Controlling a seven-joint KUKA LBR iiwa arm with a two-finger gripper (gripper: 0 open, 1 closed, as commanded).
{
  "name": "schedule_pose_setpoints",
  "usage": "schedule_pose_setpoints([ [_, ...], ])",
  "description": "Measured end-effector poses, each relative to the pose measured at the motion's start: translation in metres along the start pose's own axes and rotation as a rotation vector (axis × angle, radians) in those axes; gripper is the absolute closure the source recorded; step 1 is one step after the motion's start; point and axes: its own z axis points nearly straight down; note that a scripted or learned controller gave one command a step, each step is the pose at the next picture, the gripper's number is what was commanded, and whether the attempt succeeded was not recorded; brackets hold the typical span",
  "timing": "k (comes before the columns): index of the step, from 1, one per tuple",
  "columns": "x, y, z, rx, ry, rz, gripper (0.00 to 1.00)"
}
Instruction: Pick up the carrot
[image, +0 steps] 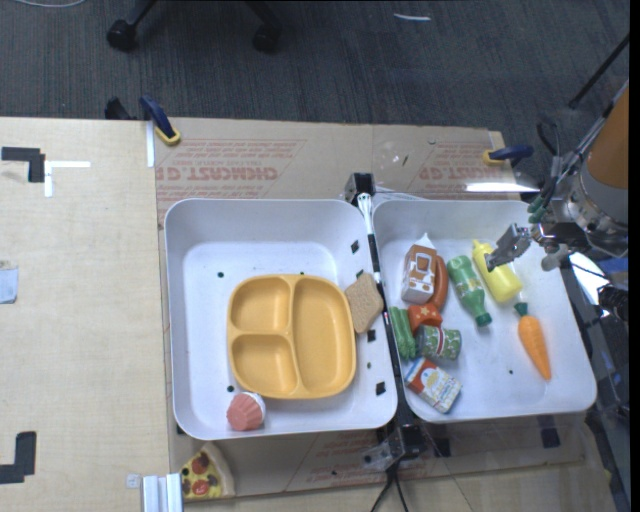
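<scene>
Illumination: even, diffuse, overhead; moderately bright, slightly cool.

Glare: a pale sheen on the cardboard sheet (300, 160) behind the left bin (190, 300); white floors of both bins near overexposure, the right bin (570, 385) brightest along its far rim.

Shadows: soft and short. A faint one hugs the yellow divided plate (292, 335) inside the left bin; a thin one lies under the carrot (535, 345), right of that bin.

Dark zone: carpet beyond the left bin, dim and low in detail.

Sharpness: moderate, compression softening throughout; toy labels right of the left bin unreadable. Gripper (515, 245) slightly blurred.

Distortion: mild bowing of straight edges toward frame borders.
</scene>
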Motion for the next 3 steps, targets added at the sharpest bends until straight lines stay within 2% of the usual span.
schedule_pose_setpoints([
  [1, -0.058, -0.023, 0.069, -0.002, 0.000, -0.338, 0.00],
  [2, -0.068, -0.016, 0.154, -0.003, 0.004, -0.383, 0.00],
  [3, -0.068, -0.015, 0.144, -0.005, 0.003, -0.380, 1.00],
])
